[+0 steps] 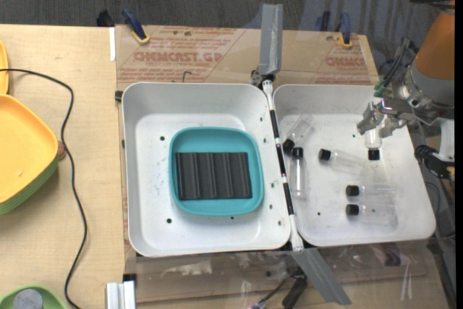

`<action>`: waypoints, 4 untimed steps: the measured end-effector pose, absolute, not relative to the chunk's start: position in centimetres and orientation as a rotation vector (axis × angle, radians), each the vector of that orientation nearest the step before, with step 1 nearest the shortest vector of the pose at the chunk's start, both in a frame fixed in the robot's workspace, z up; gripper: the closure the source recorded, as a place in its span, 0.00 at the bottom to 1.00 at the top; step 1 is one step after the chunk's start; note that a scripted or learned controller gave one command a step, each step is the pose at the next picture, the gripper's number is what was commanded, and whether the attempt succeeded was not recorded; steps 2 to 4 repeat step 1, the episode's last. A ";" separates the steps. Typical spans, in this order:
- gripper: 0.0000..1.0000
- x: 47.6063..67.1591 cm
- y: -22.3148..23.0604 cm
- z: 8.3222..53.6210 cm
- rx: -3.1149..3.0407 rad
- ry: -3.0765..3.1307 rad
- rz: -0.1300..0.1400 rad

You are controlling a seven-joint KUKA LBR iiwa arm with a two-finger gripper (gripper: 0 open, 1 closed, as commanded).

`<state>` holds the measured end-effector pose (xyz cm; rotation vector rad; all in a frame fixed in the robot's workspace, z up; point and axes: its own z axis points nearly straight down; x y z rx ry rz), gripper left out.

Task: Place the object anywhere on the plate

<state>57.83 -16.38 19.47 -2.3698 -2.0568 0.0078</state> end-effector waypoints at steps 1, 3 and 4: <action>0.00 57.8 -16.4 19.5 -2.370 -2.057 0.008; 0.00 57.8 -16.4 19.5 -2.370 -2.057 0.008; 0.00 57.8 -16.4 19.5 -2.370 -2.057 0.008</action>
